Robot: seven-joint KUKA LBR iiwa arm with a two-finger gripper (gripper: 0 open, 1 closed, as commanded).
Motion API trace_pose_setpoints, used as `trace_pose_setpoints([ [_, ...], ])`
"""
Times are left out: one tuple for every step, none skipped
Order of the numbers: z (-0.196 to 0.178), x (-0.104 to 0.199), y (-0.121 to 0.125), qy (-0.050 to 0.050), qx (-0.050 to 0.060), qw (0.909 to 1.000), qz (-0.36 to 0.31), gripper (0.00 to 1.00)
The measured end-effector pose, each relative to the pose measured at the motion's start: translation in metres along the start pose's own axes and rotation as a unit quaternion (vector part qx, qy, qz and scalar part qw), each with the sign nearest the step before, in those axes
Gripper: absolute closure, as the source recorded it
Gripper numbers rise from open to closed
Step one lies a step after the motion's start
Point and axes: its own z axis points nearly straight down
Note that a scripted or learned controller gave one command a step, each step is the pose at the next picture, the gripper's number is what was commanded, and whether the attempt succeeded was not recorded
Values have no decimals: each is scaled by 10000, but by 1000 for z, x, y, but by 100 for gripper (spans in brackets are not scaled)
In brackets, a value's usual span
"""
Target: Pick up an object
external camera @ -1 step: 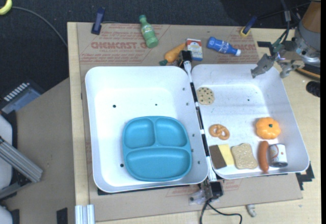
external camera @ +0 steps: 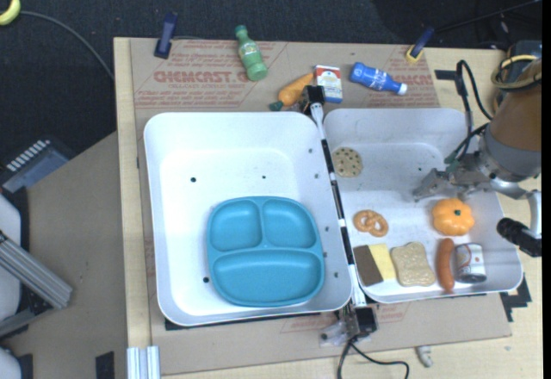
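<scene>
- I see the gripper [external camera: 437, 188] low in the right bin [external camera: 392, 126], near its right edge; jaws spread, holding nothing.
- The orange pumpkin [external camera: 453, 218] sits just below the fingers.
- Pretzel [external camera: 370, 222] lies toward the bin's left edge.

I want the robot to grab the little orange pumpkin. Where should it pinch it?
Pinch the pumpkin across its round middle, coming straight down from above. It sits upright with open floor left and right, while the sausage lies close below it.
</scene>
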Motion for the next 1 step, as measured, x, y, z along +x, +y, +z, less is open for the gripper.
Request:
trace_pose_setpoints([
  [5, 24, -55, -16, -24, 10000, 5, 0],
])
